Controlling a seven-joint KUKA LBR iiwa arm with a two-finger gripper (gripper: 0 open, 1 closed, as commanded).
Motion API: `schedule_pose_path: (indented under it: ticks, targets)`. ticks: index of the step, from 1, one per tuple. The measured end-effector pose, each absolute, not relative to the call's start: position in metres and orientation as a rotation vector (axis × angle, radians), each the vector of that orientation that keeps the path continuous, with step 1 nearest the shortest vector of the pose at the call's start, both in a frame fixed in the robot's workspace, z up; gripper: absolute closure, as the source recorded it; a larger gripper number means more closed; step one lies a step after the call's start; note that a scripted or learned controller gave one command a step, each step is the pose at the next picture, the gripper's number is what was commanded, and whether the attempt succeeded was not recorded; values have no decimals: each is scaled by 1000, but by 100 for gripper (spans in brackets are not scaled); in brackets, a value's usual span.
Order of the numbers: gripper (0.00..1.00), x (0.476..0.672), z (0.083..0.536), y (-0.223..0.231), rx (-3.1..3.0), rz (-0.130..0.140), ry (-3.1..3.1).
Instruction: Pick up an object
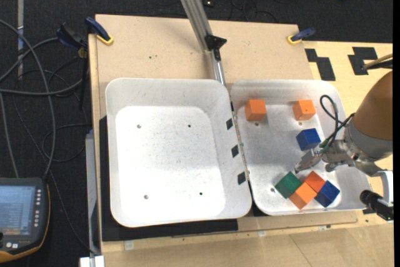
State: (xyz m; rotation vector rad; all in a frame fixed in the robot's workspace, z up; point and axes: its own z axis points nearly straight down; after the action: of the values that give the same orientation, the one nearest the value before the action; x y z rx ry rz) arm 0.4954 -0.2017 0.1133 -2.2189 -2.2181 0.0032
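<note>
The desk [156, 40] carries two bins; the right bin [265, 153] holds the blocks. The hand [310, 161] hangs above a near cluster, its spread impossible to tell. It should settle on the single blue block [307, 138], clear of neighbours.

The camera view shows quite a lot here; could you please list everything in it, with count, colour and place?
Bins: two, white; left bin, right bin.
Orange blocks: three; two at right bin's far end, one in near cluster.
Blue blocks: two; mid right bin, near cluster.
Green block: one, near cluster.
Clamps: two, blue-yellow, bench's far corners.
Pendant: one, floor at left.
Gripper: above near cluster.
</note>
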Motion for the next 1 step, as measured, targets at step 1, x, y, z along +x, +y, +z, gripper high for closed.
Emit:
schedule_pose_path:
  ticks: [1]
  targets:
    - [100,497,126,-203,-2223,-2,-2223]
